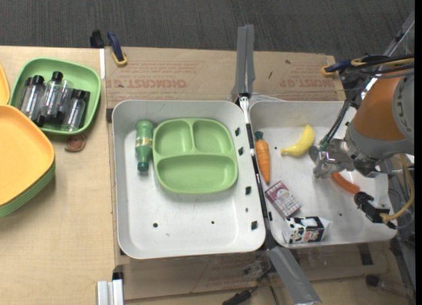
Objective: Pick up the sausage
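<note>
A: Start big. What's holding what?

B: Two white bins. The left bin holds a green divided plate with a green bottle lying just beside its left edge. The right bin holds a carrot by the shared wall, a banana, a small pink packet and a little milk carton. Off to the left, a green tray carries several dark-capped bottles.

A: And the sausage?

B: The reddish sausage lies near the right bin's right side, partly under the arm. The gripper hangs just beside its left end, apart from the banana.

A: Has it got hold?

B: I cannot tell how the jaws stand, and nothing is visibly held.

A: What might go wrong?

B: I'd judge the gripper sits off the sausage's end, so a close could pinch the tip and let it roll away or slip out.
</note>
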Robot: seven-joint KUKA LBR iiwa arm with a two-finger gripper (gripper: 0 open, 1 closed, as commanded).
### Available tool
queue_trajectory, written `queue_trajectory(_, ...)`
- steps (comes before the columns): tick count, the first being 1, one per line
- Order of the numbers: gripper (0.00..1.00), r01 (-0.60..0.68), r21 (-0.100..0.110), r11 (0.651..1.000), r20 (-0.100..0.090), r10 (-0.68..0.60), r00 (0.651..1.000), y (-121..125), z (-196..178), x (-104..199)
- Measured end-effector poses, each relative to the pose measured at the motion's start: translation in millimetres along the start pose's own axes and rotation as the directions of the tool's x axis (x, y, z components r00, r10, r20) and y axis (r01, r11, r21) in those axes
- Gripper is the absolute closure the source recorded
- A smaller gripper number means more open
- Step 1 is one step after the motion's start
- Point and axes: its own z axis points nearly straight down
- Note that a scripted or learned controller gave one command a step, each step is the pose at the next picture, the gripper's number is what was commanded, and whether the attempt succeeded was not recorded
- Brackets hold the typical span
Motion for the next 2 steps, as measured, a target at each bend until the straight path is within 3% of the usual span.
queue_trajectory(1,1.0,0.132,-0.002,0.991,-0.001,-0.132,0.991,-45.8,-0.8,-57.4)
queue_trajectory(2,1.0,0.013,-0.003,1.0,0.001,-0.013,1.0,28.9,-52.5,-35.8)
